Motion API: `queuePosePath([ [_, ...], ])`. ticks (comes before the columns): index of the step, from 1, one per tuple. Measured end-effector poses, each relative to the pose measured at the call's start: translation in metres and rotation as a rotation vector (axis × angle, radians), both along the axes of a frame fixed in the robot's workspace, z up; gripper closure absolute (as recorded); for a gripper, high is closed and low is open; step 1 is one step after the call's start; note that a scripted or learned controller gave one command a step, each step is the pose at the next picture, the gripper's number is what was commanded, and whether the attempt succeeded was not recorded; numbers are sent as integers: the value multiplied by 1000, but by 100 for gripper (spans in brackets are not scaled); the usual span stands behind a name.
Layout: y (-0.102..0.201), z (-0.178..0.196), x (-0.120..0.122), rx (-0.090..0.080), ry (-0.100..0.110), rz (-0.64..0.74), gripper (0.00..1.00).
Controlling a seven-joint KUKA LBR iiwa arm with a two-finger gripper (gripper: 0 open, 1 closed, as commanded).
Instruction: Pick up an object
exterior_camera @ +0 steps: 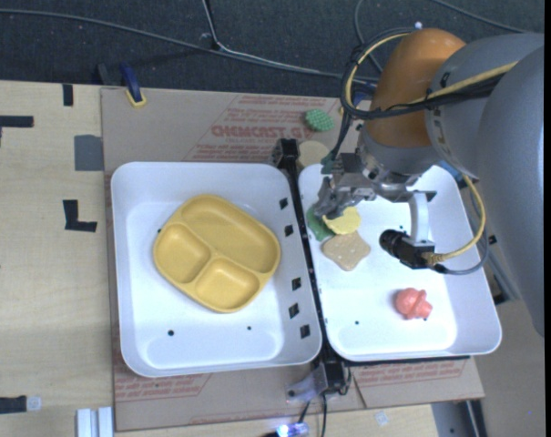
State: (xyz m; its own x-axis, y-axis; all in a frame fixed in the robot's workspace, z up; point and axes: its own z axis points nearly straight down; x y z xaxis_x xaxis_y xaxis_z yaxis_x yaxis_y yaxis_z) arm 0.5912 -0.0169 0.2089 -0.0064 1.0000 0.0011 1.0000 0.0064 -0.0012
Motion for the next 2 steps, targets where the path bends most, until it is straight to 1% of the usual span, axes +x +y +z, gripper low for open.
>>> queuePosePath([
  [1, 53, -4, 25, 0, -1, 1, 100],
  [2, 96, 1, 53, 0, -2, -1, 100],
])
